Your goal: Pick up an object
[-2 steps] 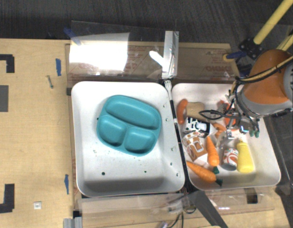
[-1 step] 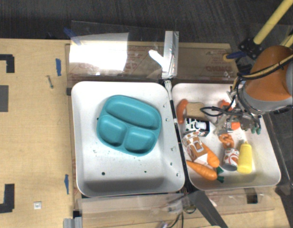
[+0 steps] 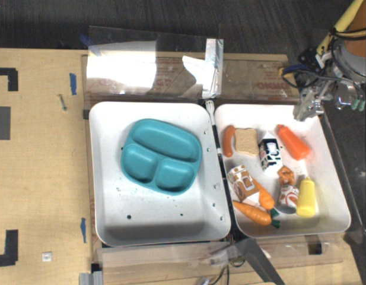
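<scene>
**Hand above the far right corner; nearest object lies down and to the left**

We see the hand (image 3: pixel 306 108) poised over the far right corner of the right bin (image 3: pixel 340 186), at its rim, with the arm entering from the right. We cannot tell whether its fingers are spread or pressed together; nothing is visibly pinched between them. The candidate objects all lie in this bin. Nearest the hand is the orange cylinder (image 3: pixel 292 142), just below and slightly left of it in the camera view, its long axis running diagonally from upper left to lower right. Further left sit the sausage (image 3: pixel 229 141) and the bread slice (image 3: pixel 246 141); toward the near edge lie the carrot (image 3: pixel 252 212) and the yellow bottle (image 3: pixel 306 197). The left bin (image 3: pixel 105 177) holds a teal divided plate (image 3: pixel 161 156), well apart from the hand. We judge that the coming move calls for a short descent toward the near-left, with the fingers set across the cylinder's diagonal axis.
</scene>
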You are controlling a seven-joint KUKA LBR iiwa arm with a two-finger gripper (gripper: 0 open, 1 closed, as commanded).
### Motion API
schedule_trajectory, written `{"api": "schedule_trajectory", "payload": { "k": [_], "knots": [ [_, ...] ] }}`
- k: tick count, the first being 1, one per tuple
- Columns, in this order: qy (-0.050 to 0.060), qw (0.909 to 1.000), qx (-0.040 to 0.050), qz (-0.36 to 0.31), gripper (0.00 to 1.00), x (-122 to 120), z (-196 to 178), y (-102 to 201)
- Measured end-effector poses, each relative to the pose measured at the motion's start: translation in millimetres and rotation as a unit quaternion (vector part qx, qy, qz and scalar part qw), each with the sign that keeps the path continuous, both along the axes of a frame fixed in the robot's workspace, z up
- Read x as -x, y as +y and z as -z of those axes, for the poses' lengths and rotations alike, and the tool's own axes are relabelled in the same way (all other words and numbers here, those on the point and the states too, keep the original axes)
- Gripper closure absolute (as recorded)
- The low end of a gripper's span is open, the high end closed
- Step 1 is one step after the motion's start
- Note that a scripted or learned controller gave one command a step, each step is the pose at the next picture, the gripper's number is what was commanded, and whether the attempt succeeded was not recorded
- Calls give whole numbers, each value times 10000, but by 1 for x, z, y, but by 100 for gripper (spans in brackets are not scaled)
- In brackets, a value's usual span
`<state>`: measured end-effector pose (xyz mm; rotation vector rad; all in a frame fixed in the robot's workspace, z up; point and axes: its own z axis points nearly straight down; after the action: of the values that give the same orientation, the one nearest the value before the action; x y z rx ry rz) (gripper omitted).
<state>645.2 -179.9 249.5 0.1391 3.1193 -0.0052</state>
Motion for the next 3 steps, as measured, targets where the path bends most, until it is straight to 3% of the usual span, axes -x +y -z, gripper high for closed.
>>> {"api": "schedule_trajectory", "payload": {
  "k": [1, 2, 3],
  "knots": [
    [64, 10000, -19, -1, 0, 2, 8, 1],
    [105, 9961, -36, 870, 0, 47, 146, 7],
    [46, 9963, -19, 863, 0, 99, 161, -24]
  ]
}}
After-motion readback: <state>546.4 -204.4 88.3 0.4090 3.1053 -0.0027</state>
